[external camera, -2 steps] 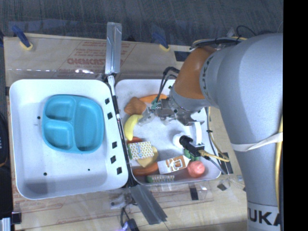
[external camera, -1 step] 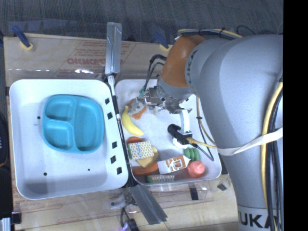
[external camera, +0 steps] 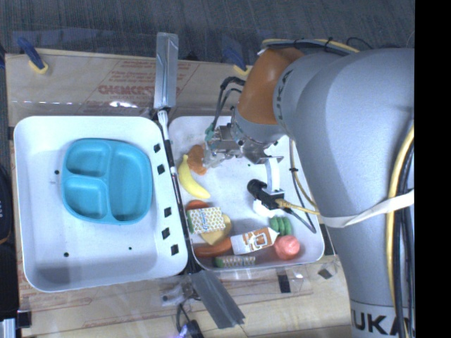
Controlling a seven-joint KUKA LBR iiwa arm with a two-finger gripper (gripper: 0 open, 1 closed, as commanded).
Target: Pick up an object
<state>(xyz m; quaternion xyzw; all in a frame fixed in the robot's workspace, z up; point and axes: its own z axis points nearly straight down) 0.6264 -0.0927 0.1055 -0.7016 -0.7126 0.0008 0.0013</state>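
Grey arm with orange band (external camera: 262,83) reaching into the right white bin (external camera: 310,248), gripper (external camera: 220,145) low beside a small orange object (external camera: 196,158), banana (external camera: 192,179) just below, blue divided plate (external camera: 107,180) in the left white bin (external camera: 42,259)

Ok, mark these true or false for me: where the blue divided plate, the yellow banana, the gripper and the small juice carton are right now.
1. The blue divided plastic plate lies in the left white bin. True.
2. The yellow banana lies on the plate. False: it lies in the right white bin.
3. The gripper is over the right bin. True.
4. The small juice carton is in the left bin. False: right bin, near its front edge.
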